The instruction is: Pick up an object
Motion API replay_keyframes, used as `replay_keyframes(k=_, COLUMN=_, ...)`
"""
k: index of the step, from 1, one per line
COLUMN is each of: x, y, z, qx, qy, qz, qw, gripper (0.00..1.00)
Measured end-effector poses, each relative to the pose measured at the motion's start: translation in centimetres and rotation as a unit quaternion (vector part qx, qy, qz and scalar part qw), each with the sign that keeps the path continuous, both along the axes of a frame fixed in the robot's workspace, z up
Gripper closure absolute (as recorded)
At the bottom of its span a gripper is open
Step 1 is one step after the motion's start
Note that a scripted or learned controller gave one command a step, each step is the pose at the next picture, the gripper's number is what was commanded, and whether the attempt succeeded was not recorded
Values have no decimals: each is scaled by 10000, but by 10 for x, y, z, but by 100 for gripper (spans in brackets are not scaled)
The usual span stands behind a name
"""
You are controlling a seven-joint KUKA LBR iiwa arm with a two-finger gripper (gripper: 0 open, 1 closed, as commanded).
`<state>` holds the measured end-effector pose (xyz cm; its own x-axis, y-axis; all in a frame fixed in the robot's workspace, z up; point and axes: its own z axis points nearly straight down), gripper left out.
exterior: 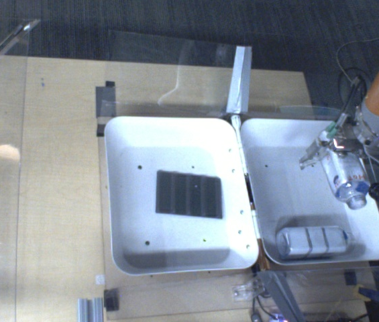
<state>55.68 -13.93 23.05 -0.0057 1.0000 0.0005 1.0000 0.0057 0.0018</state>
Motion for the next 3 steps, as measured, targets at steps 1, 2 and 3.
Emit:
replay_keyframes(k=1, x=-8, y=-50, z=-17, qx=-5, qy=-10, qz=-158, qw=9999, gripper=0)
replay_keyframes(k=2, x=-66, y=68, z=-47, qx=7, qy=4, qz=-1379, qw=9904, gripper=0)
replay_keyframes(k=3, x=-66, y=17, z=-70, qx=1, qy=-4, qz=-799, qw=9968, gripper=0)
